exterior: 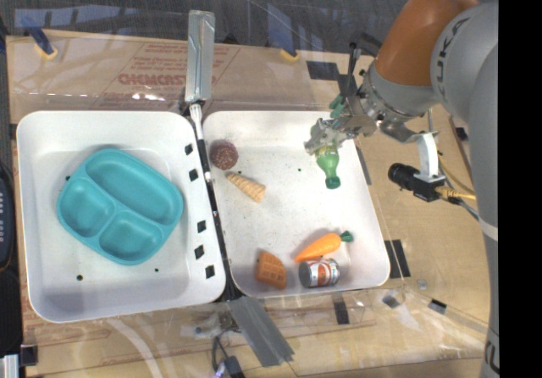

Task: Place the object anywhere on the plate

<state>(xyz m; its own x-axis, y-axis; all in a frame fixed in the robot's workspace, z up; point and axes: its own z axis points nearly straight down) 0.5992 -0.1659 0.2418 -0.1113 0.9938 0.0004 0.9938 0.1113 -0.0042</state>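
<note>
A teal divided plate (120, 206) lies in the left bin (51, 283). My gripper (324, 141) is over the upper right part of the right bin (279, 126). It is shut on the upper end of a small green bottle (329, 166). The bottle hangs from the fingers with its dark cap pointing down, close above the bin floor. The plate is far to the left of the gripper, across the wall between the bins.
In the right bin lie a brown ball (223, 155), a beige cone (246, 187), an orange waffle piece (271, 269), a toy carrot (321, 246) and a small can (319, 273). A metal bar (200, 54) stands behind the bins' shared wall.
</note>
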